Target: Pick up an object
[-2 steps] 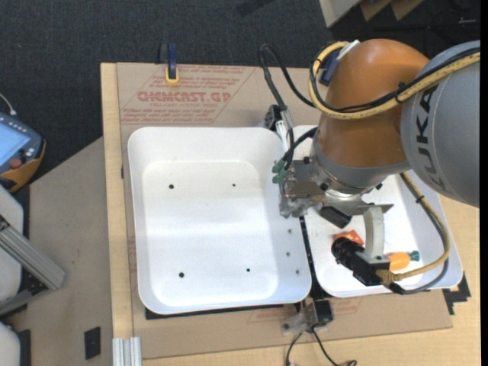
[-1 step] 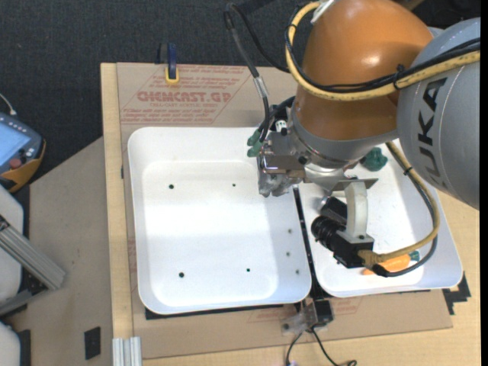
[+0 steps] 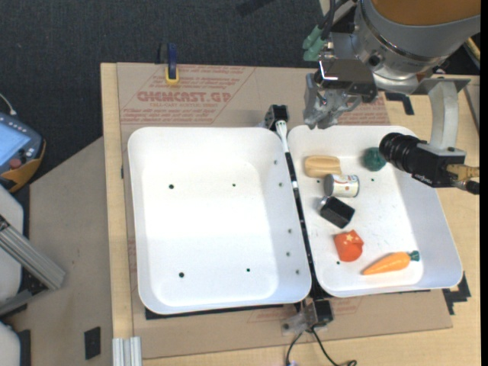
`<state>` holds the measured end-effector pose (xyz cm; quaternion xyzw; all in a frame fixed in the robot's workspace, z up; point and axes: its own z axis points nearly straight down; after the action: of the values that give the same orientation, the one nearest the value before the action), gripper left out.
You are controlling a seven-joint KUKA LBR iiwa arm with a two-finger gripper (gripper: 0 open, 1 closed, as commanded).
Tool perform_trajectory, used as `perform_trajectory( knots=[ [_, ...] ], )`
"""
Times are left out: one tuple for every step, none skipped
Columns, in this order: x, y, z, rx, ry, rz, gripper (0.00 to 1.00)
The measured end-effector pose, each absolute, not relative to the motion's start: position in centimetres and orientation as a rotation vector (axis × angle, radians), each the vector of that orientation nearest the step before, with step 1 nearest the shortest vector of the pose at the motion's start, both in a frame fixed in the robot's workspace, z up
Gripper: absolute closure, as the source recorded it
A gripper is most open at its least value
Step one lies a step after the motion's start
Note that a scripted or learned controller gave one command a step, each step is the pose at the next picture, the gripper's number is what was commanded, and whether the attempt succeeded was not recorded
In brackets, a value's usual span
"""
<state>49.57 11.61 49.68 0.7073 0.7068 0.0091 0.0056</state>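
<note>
The two shallow white plastic bins (image 3: 206, 219) are looking smooth and faintly glossy, lying on a matt brown cardboard sheet (image 3: 206, 90) printed in red. The orange plastic carrot (image 3: 390, 262) is showing a smooth sheen, the small black block (image 3: 336, 212) is looking matt, and the grey metal pincer (image 3: 324, 113) is gleaming dully.

Two bins sit side by side on the tabletop (image 3: 114, 204), touching along their inner edges. The left bin (image 3: 152, 227) lies toward the tabletop's left edge. In the right bin (image 3: 438, 239): a wooden block (image 3: 321, 165) near the far-left corner, a can (image 3: 341, 184) just before it, a box (image 3: 336, 211) nearer, then a tomato (image 3: 348, 245), a carrot (image 3: 390, 262) at the near-right corner. The pincer (image 3: 324, 117) hangs over the far edge.
</note>
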Motion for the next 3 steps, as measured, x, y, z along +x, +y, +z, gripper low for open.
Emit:
perform_trajectory(
  knots=[
    [49.5,9.7,34.0,2.232,2.223,-0.023,1.0],
    [48.3,13.7,29.6,2.221,2.229,-0.009,1.0],
    [48.0,9.9,31.2,2.225,2.215,0.002,1.0]
  ],
)
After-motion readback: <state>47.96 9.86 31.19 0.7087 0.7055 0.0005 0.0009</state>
